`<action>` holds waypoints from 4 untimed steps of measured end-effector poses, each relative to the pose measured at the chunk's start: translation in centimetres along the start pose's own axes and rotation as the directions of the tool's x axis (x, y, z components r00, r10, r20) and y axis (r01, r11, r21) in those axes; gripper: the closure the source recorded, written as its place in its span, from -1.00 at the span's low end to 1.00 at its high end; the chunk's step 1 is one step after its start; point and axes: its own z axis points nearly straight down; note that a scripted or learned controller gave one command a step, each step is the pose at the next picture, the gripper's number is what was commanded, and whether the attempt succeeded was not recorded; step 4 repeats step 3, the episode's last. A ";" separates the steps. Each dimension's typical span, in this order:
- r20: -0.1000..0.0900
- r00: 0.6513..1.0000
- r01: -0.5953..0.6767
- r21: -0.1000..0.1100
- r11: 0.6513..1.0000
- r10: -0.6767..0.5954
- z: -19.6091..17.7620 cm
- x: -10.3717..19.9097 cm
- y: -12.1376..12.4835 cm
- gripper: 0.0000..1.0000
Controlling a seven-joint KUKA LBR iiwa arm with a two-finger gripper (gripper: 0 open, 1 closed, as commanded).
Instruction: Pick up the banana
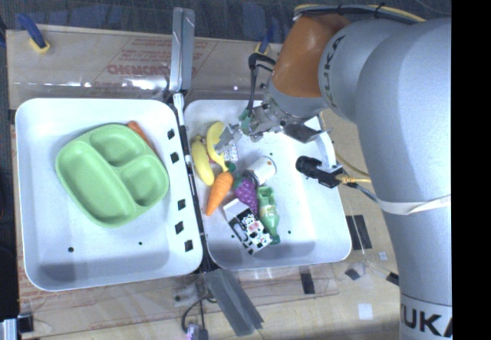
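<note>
The tool (244, 125) hangs low over the back of the right bin (326, 246). I cannot tell how far open it is, and nothing shows in its hold. Just to its left the banana (202, 160) lies along the bin's left wall, with its lower end by a carrot (219, 191). A good grasp probably means shifting left and straddling the banana's middle across its width, clear of the wall and the carrot, before closing.

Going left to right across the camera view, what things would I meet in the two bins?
First the green divided plate → banana → purple grapes. The remaining items overlap these, so they are left out.
</note>
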 end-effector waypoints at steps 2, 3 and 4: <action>0.001 0.999 0.052 0.002 0.999 -0.052 3.5 -1.9 2.8 1.00; 0.002 0.995 -0.102 -0.003 0.995 0.102 -5.1 3.0 4.1 1.00; 0.002 0.995 -0.102 -0.003 0.995 0.102 -5.1 3.0 4.1 1.00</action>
